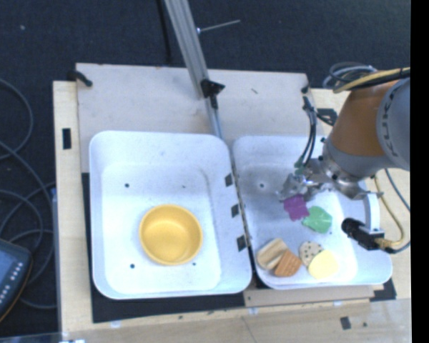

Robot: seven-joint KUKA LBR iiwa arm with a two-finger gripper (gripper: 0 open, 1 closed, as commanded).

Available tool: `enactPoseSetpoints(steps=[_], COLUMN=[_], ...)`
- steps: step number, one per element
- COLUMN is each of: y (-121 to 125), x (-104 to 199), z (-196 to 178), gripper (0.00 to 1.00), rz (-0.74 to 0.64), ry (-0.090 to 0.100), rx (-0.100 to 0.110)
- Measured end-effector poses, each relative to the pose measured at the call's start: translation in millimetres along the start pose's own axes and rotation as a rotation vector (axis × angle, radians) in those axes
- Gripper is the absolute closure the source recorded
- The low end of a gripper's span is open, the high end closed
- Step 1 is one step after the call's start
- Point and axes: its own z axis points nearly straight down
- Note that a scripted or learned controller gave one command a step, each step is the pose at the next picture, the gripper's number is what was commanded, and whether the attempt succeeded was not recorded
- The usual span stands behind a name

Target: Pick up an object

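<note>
In the right bin (261, 159) lie several small objects. A purple piece (295, 207) sits near the bin's middle, with a green piece (318, 220) just to its right. My gripper (296, 189) hangs directly over the purple piece's upper edge, touching or nearly touching it. Along the bin's front edge lie a tan block (271, 251), an orange-brown piece (289, 265), a beige dotted piece (310, 249) and a pale yellow round piece (324, 265). The arm's orange band (361, 123) fills the upper right.
A yellow bowl (171, 234) stands in the left bin (121, 163). A slanted metal rail (189, 41) runs from the top down to the divide between the bins. Cables (375, 227) hang beside the arm over the right bin's right edge.
</note>
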Motion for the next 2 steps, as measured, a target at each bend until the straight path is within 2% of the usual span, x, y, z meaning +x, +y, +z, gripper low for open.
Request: enactPoseSetpoints(steps=[1,2], y=[2.3,3.7], x=[-2.9,-3.2], z=[-64.9,-82.2], gripper=[1.0,1.0], rz=[0.0,-0.002], ry=[-0.001,0.0], rx=[-0.002,0.003])
